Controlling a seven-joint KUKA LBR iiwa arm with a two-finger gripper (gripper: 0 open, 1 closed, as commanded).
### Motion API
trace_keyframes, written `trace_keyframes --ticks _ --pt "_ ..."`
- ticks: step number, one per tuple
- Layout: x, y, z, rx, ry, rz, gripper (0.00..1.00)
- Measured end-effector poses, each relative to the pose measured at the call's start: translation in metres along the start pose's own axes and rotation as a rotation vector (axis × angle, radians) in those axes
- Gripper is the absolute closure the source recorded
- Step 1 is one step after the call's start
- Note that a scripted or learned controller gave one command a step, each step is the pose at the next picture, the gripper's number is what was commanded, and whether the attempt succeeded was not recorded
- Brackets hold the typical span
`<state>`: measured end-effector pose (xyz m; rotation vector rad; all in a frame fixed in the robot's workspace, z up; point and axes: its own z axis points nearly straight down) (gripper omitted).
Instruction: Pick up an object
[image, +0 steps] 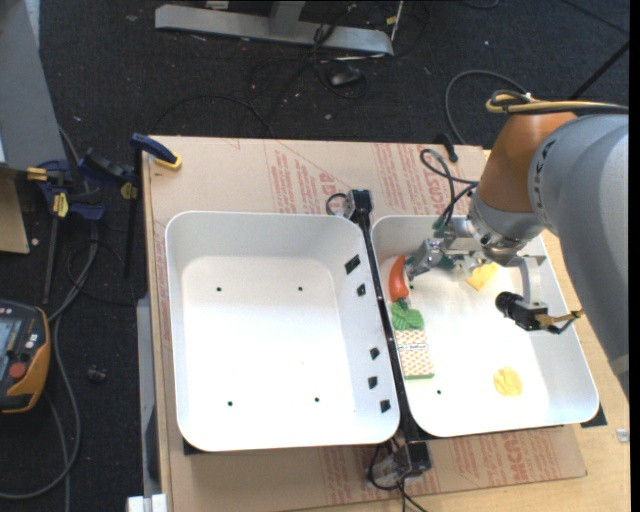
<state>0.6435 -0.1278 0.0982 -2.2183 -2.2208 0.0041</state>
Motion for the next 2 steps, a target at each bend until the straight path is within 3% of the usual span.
trace_keyframes --ticks 1,2 --pt "0.016 0.015 0.006 -0.003 -0.001 0.000 0.00" --pt "-0.049 0.013 0.005 -0.004 -0.001 0.005 0.00"
